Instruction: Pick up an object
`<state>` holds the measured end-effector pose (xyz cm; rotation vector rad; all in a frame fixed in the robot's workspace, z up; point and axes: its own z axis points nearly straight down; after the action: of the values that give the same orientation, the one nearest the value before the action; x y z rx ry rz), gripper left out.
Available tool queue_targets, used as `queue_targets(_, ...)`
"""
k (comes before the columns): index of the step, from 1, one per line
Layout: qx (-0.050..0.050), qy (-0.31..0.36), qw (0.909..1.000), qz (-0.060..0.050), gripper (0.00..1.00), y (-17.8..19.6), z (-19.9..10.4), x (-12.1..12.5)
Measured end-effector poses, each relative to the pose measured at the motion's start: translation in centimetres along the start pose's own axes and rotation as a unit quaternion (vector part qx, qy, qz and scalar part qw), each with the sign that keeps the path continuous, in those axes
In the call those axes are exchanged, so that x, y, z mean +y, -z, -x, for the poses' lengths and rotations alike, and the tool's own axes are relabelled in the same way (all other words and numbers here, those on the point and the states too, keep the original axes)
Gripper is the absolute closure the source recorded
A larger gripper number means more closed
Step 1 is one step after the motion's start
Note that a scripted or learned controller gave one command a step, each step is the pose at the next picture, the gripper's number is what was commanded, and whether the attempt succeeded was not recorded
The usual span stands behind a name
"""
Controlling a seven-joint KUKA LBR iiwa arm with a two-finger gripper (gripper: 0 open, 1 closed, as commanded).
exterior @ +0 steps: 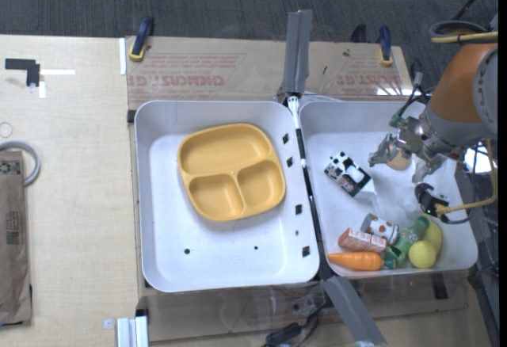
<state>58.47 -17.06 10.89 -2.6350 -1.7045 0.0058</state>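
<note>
My gripper (402,163) hangs over the upper right part of the right bin (317,131), its two fingers spread apart. A small tan thing (398,162) shows between them; the fingers do not close on it. A black-and-white toy cow (347,175) lies to the left of the gripper, apart from it. Along the bin's front edge sit an orange carrot (355,261), a red-and-white packet (363,240), a small can (381,225), a green item (402,245) and a yellow lemon (422,254).
The left bin (158,250) holds a yellow divided plate (231,171). A grey bar (298,52) rises at the back between the bins. Black cables (434,207) trail near the wrist. A brown bag (12,234) lies at far left.
</note>
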Motion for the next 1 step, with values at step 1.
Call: queue_targets(1,-0.001,0.191,0.9815,0.001,0.0,6.75,-6.8,-2.89)
